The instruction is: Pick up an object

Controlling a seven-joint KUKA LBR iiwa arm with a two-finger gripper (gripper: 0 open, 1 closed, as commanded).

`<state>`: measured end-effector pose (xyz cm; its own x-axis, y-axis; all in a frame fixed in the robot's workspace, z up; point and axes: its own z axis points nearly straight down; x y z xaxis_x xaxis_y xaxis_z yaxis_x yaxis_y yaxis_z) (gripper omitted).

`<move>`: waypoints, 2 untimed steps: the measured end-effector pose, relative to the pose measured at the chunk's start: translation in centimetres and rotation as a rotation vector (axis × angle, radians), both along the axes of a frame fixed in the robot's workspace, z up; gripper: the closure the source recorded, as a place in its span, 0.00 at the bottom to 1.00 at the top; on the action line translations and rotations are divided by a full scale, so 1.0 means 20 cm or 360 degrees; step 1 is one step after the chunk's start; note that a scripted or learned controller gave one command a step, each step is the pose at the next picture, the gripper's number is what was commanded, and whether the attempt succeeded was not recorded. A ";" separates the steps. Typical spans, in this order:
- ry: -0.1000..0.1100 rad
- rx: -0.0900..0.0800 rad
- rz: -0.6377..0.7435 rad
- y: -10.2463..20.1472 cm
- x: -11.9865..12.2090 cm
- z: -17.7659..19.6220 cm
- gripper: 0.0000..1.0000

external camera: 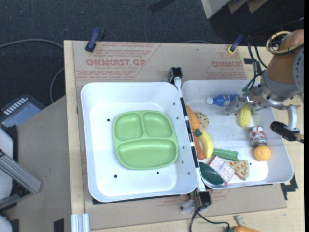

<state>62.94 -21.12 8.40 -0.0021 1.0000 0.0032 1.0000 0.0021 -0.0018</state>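
My gripper (245,106) hangs over the back of the right bin (282,170), coming in from the right under the orange-banded wrist (282,57). Its fingers stand open, spread to either side of a yellow corn cob (245,116), whose top end lies between them. I cannot tell whether the fingers touch it, and the cob seems to rest on the bin floor. A blue bottle (222,100) lies just left of the gripper. A small can (258,136) and an orange (262,153) sit in front of it.
Along the right bin's left side lie a carrot (192,119), cookie (202,120), banana (207,142), green marker (226,154), green spoon (211,175), wrapped packet (221,166) and toast slice (240,168). The left bin (96,129) holds a green divided plate (145,139).
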 end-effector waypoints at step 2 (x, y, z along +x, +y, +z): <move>-0.0007 -0.0005 -0.0001 0.44 -0.08 0.46 1.00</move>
